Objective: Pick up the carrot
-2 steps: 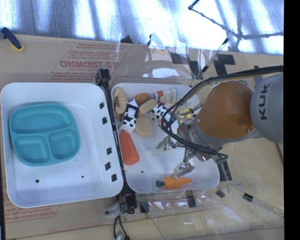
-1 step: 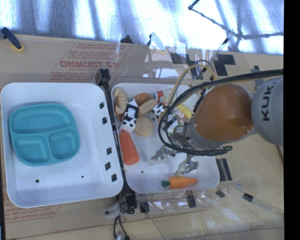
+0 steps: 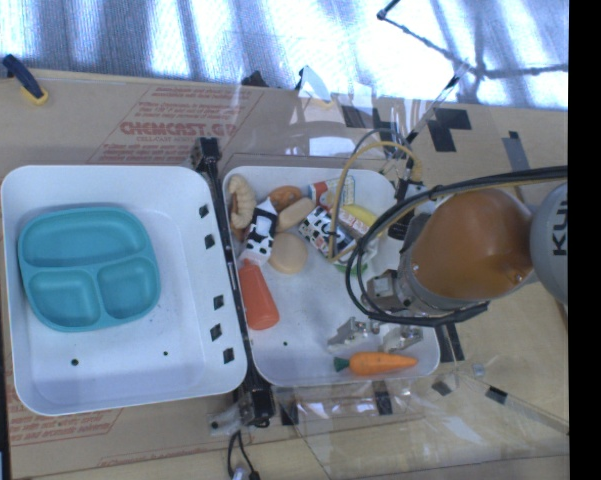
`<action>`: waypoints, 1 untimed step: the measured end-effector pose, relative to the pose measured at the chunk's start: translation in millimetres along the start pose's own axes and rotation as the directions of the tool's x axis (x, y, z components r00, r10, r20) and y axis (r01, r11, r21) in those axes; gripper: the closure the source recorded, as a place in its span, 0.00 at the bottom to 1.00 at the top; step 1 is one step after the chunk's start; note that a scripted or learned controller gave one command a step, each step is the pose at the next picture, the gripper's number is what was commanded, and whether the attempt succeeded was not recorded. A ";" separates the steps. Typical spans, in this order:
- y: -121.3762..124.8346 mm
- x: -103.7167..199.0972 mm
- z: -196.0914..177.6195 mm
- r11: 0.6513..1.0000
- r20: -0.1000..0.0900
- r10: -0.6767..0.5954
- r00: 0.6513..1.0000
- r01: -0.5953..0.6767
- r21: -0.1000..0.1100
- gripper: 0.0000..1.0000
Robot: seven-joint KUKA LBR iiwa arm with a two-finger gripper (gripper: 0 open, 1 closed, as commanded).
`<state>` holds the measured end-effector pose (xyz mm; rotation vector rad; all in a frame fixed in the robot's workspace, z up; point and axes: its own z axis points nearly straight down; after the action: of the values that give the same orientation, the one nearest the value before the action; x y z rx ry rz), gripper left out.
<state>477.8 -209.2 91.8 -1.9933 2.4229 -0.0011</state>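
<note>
- Camera view puts your carrot (image 3: 383, 363) flat on the floor of the right bin (image 3: 310, 353), down in the corner nearest the camera, orange body lengthwise along the near wall, green stub end pointing toward the left bin (image 3: 40, 193).
- Look just above it: the gripper (image 3: 377, 337) sits over the bin floor, metal fingers (image 3: 345, 336) spread apart, one toward the left and one toward the right, with bare white floor between them.
- Nothing is between those fingers; the carrot lies just beside them on the near side, and you can't tell from here whether they touch it.
- Behind the gripper you see the orange band (image 3: 472, 245) of the arm, coming in from the right, with black cables (image 3: 365, 238) looping around the wrist.
- Further up the right bin, an orange-red bottle-like piece (image 3: 257, 294) lies along the left wall.
- Past that, a cluster fills the far end: a beige round item (image 3: 288, 255), a black-and-white patterned toy (image 3: 260, 235), a bagel-like ring (image 3: 242, 204), and a few more pieces too jumbled to name.
- Over in the left bin, a teal divided plate (image 3: 88, 266) rests with its three compartments facing up.
</note>
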 end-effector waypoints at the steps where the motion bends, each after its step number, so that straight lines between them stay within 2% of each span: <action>1: -29.0 -5.7 -0.4 0.998 -0.001 -0.058 0.998 0.058 -0.002 0.00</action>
<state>507.3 -209.2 92.3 -2.0639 2.3653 0.0005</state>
